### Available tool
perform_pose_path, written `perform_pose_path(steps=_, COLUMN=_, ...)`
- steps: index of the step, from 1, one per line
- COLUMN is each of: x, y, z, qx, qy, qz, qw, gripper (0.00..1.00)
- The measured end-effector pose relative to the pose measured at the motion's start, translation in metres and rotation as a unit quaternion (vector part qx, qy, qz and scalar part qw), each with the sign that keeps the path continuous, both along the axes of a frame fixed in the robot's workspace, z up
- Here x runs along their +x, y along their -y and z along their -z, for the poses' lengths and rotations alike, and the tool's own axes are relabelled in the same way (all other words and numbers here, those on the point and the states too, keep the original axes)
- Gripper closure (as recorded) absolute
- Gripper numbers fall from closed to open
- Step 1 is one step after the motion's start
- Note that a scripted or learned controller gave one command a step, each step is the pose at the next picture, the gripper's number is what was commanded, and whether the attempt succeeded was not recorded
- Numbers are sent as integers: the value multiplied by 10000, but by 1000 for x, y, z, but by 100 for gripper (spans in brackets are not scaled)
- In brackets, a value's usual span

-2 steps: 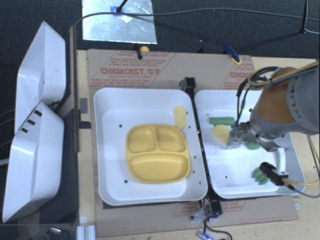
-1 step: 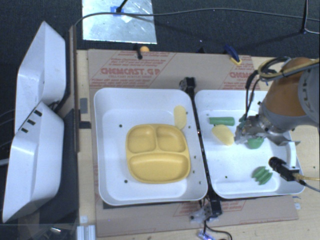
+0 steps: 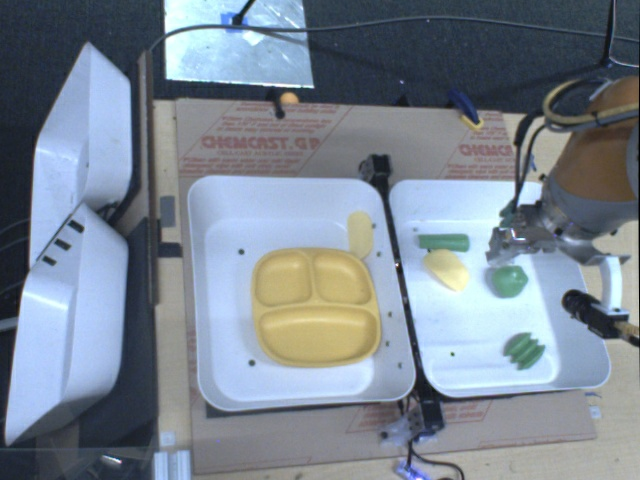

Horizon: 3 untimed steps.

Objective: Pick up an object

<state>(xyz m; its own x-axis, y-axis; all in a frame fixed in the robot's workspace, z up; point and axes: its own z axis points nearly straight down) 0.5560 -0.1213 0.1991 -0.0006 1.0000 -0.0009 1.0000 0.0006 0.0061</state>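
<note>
Nearest the camera, at the front of the right bin (image 3: 470, 383), a ridged green piece (image 3: 524, 350) is seen lying well apart from the gripper (image 3: 505, 248). Behind it a rounded green lump (image 3: 509, 281) rests on the bin floor just below the gripper's metal tip, and this is judged to be the thing most likely aimed at. Further left in the same bin, a pale yellow wedge (image 3: 446, 269) and a green stick (image 3: 443, 241) lie close together, almost touching. The left bin (image 3: 215, 298) is taken up by a yellow divided plate (image 3: 316, 304), with a small pale yellow piece (image 3: 360, 233) just beyond the plate's far right corner. The arm (image 3: 597, 173) is reached in from the right, its wrist hanging over the right bin's far side. Whether the claw is spread or pressed together cannot be told, since its tip is small and seen from above; nothing is seen pinched in it. For the step to be done well, the tip should be centred over the rounded lump before it is lowered, because a rounded shape is easily squeezed out sideways if caught off-centre. The descent should be stopped at the bin floor, and the bin's right wall, which stands near, should be kept clear of.
</note>
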Motion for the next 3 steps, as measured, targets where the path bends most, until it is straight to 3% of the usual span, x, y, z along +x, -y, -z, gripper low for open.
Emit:
perform_pose_path(steps=1, x=1, y=0, z=-44, qx=2, qy=-8, qz=-1, qw=10000, gripper=100)
perform_pose_path(steps=3, x=13, y=-99, z=-38, qx=9, qy=-29, qz=-20, qw=10000, gripper=100)
